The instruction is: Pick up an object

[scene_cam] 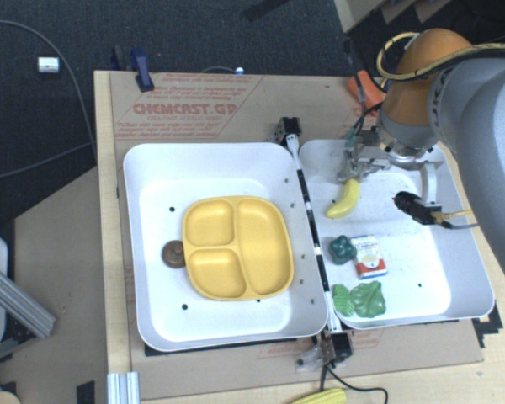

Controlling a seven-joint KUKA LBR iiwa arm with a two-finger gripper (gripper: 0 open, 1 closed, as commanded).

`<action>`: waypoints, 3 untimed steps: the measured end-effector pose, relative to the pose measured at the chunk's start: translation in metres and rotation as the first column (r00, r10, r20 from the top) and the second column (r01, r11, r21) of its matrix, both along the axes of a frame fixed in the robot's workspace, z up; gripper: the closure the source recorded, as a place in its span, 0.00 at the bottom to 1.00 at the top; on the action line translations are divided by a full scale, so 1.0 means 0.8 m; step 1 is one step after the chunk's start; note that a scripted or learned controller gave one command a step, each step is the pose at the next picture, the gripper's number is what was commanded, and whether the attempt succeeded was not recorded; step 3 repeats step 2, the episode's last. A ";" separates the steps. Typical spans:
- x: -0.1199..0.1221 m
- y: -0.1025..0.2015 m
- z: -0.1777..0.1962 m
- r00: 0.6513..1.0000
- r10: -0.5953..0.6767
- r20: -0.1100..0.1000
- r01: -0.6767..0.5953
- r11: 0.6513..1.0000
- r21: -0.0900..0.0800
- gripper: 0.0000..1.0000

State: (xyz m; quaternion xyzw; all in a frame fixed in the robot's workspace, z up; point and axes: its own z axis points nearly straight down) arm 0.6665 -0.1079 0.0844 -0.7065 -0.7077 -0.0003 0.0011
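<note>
The fingers point(354, 172) hang low in the right bin point(454, 297), tips just above the banana's point(345, 200) upper end; whether they're apart or pinched, I cannot tell from this angle. The banana lies on the bin floor directly below them. Further below sit a dark green toy point(342, 249), a small red-and-white carton point(369, 256) and a leafy green piece point(359, 300). Off to their left, the left bin point(143, 183) holds a yellow divided plate point(237, 247) with a brown disc point(173, 253) beside it.
</note>
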 end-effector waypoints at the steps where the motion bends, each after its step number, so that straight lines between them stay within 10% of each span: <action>1: -0.067 0.080 0.128 1.000 0.001 0.004 -0.001 1.000 0.000 1.00; 2: -0.132 0.153 0.179 1.000 0.000 0.000 0.000 1.000 0.000 1.00; 3: -0.132 0.153 0.179 1.000 0.000 0.000 0.000 1.000 0.000 1.00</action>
